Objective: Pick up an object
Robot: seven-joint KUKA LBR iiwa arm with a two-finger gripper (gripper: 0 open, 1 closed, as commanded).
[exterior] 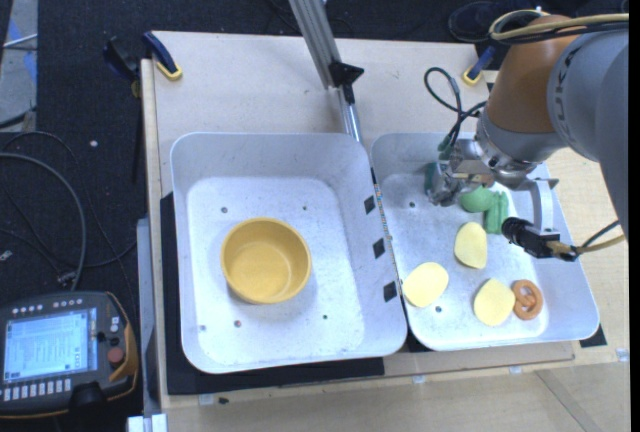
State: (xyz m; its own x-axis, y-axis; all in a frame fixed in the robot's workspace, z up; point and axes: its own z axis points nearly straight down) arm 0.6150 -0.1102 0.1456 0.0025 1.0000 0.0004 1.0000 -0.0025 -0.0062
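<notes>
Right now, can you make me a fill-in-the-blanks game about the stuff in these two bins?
1. The yellow bowl sits in the ____ bin.
2. The pretzel lies in the right bin beside a ____ chip.
3. The gripper is over the right bin, next to a ____ object.

Missing words: left; yellow; green

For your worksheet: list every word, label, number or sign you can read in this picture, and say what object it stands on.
No text can be read.
Grey handheld control pendant at lower left: its lit screen shows rows of text, too small and blurred to read.
Two shallow white bins, yellow plastic bowl: no markings seen.
</notes>
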